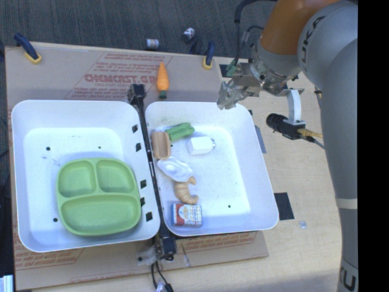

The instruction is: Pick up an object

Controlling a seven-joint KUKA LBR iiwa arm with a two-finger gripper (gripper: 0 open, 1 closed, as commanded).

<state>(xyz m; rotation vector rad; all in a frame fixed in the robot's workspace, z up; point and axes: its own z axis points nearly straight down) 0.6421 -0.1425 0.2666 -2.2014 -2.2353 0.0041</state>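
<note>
My gripper (226, 99) hangs over the far right corner of the right bin (258, 181), with nothing seen between its fingers. Along that bin's left side lie a green pod-shaped toy (179, 131), a tan hot-dog bun (160, 144), a white block (200, 145), a white crumpled object (174, 168), a croissant (186, 191) and a small red-and-white can (186, 215). All of them lie to the left of and nearer than the gripper.
The left bin (36, 132) holds a green divided plate (97, 196). An orange carrot toy (161, 76) lies on the cardboard behind the bins. Blue clamps (27, 47) hold the cardboard's back edge.
</note>
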